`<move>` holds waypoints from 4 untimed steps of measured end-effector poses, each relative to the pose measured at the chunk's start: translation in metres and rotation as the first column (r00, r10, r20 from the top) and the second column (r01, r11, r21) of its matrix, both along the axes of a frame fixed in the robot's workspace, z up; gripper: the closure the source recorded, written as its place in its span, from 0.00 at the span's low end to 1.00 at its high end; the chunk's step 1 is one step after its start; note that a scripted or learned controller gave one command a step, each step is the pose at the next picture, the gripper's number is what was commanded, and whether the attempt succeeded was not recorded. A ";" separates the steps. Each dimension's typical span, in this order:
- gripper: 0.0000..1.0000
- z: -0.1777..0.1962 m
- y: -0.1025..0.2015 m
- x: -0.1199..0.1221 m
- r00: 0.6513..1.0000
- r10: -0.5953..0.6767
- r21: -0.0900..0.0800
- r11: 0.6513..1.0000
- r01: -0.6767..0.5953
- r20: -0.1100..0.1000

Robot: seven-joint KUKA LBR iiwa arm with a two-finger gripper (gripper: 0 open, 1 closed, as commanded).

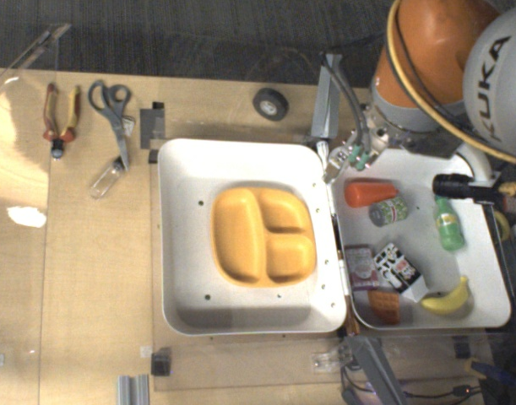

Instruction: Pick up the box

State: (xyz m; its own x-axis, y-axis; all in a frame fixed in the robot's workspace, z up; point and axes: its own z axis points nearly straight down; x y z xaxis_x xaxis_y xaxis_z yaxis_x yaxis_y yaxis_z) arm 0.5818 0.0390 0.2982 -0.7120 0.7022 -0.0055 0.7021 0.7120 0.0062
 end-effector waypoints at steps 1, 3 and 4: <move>1.00 -0.044 -0.022 -0.003 0.905 0.426 -0.003 0.905 -0.426 0.001; 1.00 -0.093 -0.086 -0.058 0.308 0.951 -0.009 0.308 -0.951 -0.004; 1.00 -0.112 -0.055 -0.010 0.557 0.831 -0.008 0.557 -0.831 -0.001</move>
State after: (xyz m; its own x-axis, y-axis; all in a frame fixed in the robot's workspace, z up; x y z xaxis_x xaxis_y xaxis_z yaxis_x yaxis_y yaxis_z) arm 0.5721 -0.0157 0.1859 -0.9796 -0.2008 -0.0100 -0.2008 0.9796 -0.0002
